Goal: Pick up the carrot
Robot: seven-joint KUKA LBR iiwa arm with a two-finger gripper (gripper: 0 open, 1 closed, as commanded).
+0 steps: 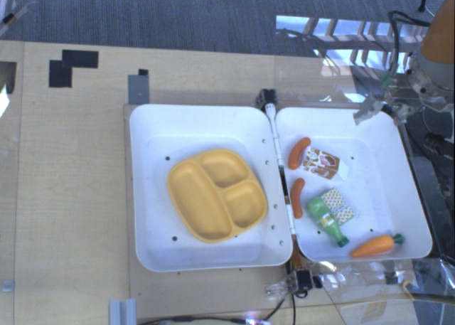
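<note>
Camera view: carrot (374,246) seen lying in right bin (412,174), near front corner, just beside green bottle (328,220); arm (435,46) parked at upper right, well apart; jaws' state cannot be told; approach step judged not yet begun; descent over carrot required next.

The carrot (375,246) lies near the front edge of the right bin (405,174), beside a green bottle (327,219). A yellow divided plate (215,193) sits in the left bin (153,174). The gripper (375,107) hangs over the right bin's far edge.
</note>
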